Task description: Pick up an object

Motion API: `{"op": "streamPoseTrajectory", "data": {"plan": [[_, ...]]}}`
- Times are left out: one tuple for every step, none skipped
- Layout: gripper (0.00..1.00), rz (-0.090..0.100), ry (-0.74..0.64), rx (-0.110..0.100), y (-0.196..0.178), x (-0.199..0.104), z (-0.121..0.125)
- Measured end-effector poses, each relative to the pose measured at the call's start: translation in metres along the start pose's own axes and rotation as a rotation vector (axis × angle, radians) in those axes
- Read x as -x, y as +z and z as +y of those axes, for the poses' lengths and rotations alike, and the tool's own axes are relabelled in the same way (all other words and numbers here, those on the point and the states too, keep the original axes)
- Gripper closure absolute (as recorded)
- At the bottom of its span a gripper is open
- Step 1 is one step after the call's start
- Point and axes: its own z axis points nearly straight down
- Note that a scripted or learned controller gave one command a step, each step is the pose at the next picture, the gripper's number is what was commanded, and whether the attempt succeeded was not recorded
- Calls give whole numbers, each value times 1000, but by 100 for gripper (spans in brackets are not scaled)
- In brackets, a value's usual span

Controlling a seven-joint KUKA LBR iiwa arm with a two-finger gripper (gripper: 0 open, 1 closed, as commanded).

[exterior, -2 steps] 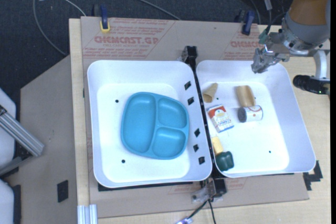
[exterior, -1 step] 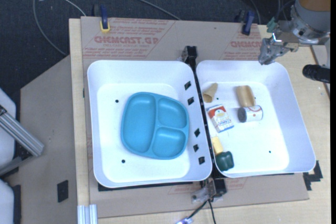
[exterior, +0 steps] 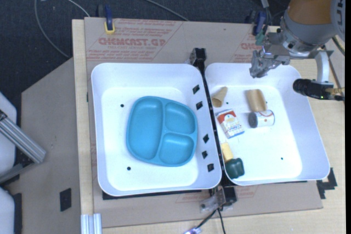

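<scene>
On the worktop [exterior: 88,118], a cardboard sheet [exterior: 137,35] read "CHEMCAST GP" in red. The left bin [exterior: 104,90] held a blue divided plate [exterior: 162,131]. In the right bin [exterior: 307,140] lay a cone [exterior: 220,96], a small carton [exterior: 230,124] with unreadable print, a green-capped bottle [exterior: 232,163], a brown roll [exterior: 255,100] and a cylinder [exterior: 261,119]. The tool [exterior: 262,66] hung above the bin's far edge; whether it was apart or together could not be told.

light: bright, even overhead | shadows: soft, faint | glare: white bins [exterior: 104,118] washed out | focus: slightly soft
</scene>
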Motion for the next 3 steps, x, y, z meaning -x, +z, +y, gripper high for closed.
{"op": "streamPoseTrajectory", "data": {"plan": [[100, 0, -1, 0, 1, -58, -22], [100, -1, 1, -1, 19, -103, -45], [100, -1, 1, -1, 33, -151, -64]]}}
